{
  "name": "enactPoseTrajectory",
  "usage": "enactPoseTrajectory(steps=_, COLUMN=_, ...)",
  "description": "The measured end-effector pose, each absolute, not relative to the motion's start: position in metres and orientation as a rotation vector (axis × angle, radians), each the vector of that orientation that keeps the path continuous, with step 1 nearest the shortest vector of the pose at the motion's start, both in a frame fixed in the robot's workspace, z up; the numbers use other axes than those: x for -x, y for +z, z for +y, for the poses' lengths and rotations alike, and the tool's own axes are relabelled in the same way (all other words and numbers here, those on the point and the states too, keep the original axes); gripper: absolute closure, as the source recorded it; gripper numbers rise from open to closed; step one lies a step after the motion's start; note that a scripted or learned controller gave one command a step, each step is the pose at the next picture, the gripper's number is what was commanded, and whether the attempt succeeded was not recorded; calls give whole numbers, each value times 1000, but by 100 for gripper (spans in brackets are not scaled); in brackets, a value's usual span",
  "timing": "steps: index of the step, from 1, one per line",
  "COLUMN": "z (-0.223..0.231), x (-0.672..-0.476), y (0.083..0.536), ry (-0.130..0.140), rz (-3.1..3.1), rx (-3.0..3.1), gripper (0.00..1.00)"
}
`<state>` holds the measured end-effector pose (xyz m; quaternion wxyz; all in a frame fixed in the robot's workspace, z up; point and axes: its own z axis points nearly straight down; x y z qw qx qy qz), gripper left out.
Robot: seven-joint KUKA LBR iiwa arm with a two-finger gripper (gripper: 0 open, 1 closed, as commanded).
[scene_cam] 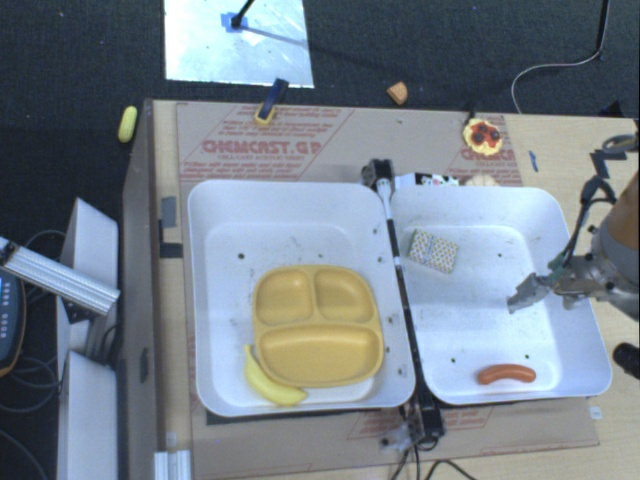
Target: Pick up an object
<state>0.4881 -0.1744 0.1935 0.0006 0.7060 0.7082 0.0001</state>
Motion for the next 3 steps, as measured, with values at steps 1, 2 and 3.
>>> enactPoseTrajectory(steps=1, z=-153, x=-556, y=112, ry=0, rz=2226, rx=-2218, gripper=0)
enactPoseTrajectory(steps=2, z=-90, x=-627, y=84, ry=4, rz=2226, rx=-2216, gripper=0)
enactPoseTrajectory(steps=3, z=-91, x=-628, y=95, ry=4, rz=2227, rx=-2212, gripper=100)
